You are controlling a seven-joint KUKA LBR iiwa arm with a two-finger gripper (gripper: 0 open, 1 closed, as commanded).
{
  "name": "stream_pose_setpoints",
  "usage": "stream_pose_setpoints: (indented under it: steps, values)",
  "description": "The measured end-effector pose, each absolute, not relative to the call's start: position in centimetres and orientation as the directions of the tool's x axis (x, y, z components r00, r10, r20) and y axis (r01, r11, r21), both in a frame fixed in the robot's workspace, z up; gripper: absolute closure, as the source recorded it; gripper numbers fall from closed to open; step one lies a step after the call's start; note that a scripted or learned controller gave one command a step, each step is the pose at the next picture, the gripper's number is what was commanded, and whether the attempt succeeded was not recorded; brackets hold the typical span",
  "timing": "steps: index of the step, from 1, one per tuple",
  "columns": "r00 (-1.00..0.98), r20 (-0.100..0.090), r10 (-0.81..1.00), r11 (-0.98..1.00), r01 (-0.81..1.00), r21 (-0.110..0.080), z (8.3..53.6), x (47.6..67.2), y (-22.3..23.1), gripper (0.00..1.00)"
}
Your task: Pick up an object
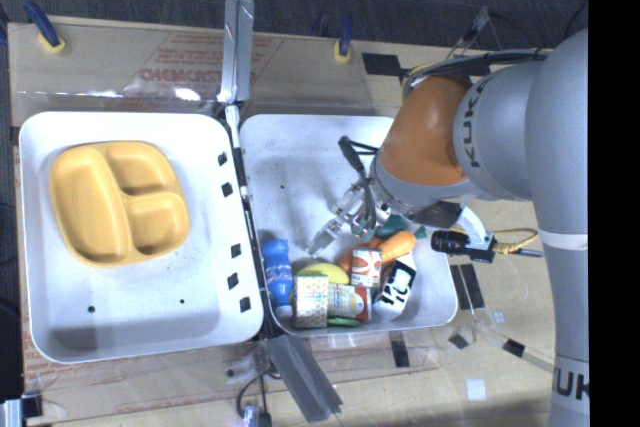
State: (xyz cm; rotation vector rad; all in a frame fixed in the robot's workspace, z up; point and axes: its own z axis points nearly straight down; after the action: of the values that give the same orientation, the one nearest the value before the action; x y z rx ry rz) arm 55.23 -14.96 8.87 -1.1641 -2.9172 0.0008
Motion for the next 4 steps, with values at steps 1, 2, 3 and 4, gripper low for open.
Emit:
stream_pose_setpoints:
  steps: [1,2,3,4]
  values:
    - [-0.844,-0.006,0.536,0.844,0.536,-0.008,9.0,56.4,-11.1,0.0]
    - [-0.846,-0.003,0.532,0.846,0.532,-0.005,9.7,56.5,-10.9,1.0]
    - [-0.765,0.001,0.644,0.765,0.644,-0.001,20.3,60.7,-5.5,1.0]
    - [-0.845,0.0,0.535,0.845,0.535,-0.001,18.5,60.2,-18.6,1.0]
